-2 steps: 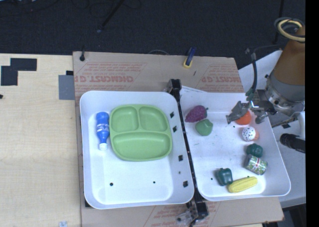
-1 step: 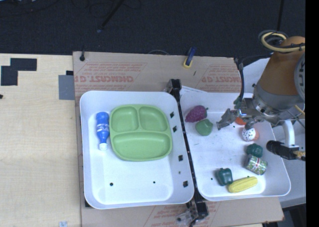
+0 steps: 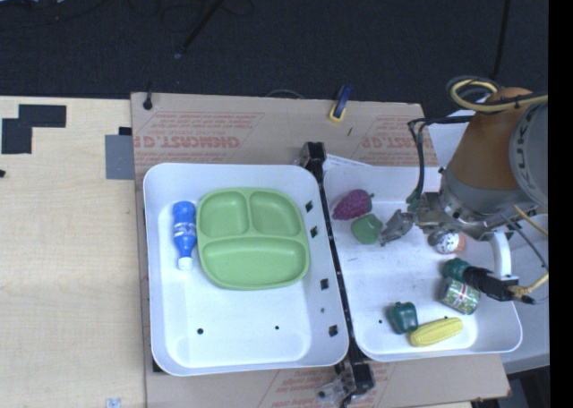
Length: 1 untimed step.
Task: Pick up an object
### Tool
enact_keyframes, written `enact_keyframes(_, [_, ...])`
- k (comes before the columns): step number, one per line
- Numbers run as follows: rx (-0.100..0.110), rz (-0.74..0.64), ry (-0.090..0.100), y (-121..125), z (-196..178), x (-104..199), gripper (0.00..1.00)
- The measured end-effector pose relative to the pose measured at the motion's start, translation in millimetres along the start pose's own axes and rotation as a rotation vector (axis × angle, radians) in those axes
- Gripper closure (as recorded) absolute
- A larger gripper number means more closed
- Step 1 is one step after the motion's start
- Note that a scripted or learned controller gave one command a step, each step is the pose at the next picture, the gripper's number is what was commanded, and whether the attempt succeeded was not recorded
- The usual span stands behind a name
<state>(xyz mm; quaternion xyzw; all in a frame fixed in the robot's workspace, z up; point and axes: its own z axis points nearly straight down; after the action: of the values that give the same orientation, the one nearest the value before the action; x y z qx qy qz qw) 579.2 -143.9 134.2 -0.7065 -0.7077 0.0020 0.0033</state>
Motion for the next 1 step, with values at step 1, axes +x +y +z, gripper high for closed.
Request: enact_keyframes(1, [-0.002, 0.0, 0.0, -0.2, 49.7, 2.7, 0.0])
